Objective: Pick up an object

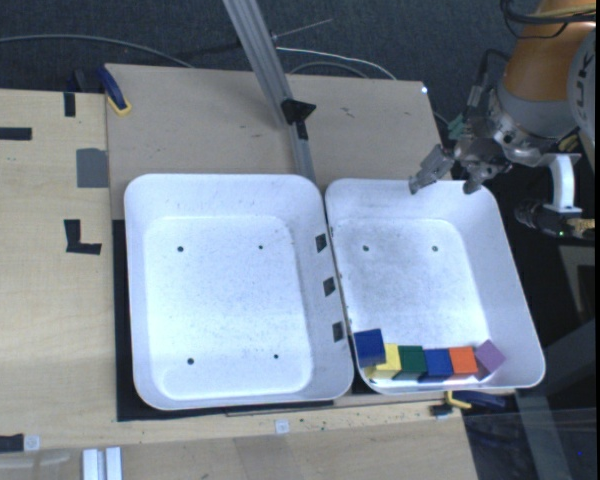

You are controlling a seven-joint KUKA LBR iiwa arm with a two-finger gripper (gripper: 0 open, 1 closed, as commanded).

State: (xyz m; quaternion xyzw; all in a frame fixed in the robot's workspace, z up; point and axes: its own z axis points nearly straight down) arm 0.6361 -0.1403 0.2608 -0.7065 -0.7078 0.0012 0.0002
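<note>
The jaws, standing open and empty, are hovering at upper right while small, rigid, light-looking blocks are sitting at lower right, best gripped across flat sides.

1. The right bin has bare floor across its middle and its 12 o'clock half, so a gripper could pass there.
2. A row of blocks crowds its 6 o'clock wall, touching one another.
3. The gripper hangs over that bin's 1 o'clock rim, fingers spread.
4. A slanted metal post stands at 12 o'clock between the bins.
</note>
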